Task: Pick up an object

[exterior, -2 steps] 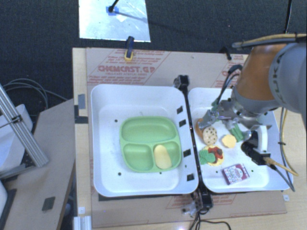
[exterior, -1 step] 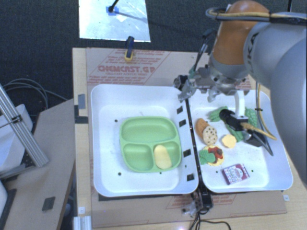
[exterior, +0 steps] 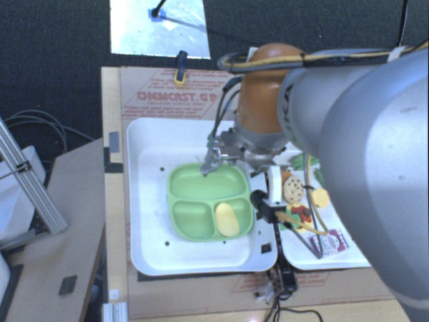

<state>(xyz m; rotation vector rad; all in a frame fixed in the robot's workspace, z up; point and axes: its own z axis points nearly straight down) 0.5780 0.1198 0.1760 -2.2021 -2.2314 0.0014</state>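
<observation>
1. Grey metal gripper [exterior: 213, 158]: hangs at the end of the wrist, right over the far rim of the green tray [exterior: 201, 210]. Cannot tell from this slant whether spread or pressed together; nothing seen held. Judged to be placed for a descent onto the tray's edge or its contents.
2. Orange band [exterior: 268, 92] and grey arm [exterior: 365, 153]: reach in from the right and cross above the right bin [exterior: 348, 263], hiding much of it. Bulky and close to the camera, hence the large area covered.
3. Green tray: lies flat in the left bin [exterior: 144, 180], roughly central, divided into compartments. Thin raised rim, probably the only part of it narrow enough to pinch.
4. Yellow oblong object [exterior: 228, 219]: rests in the tray's near-right compartment, apart from the gripper and nearer the camera. A likely pick candidate, but off the present line of approach.
5. Right bin's contents: round biscuit-like piece [exterior: 292, 188], small yellow block [exterior: 320, 198], reddish items [exterior: 301, 215], crowded just beside the shared wall. Further candidates, partly under the arm.
6. Progress, as a judgement: approach stage only; pick not yet made.
</observation>
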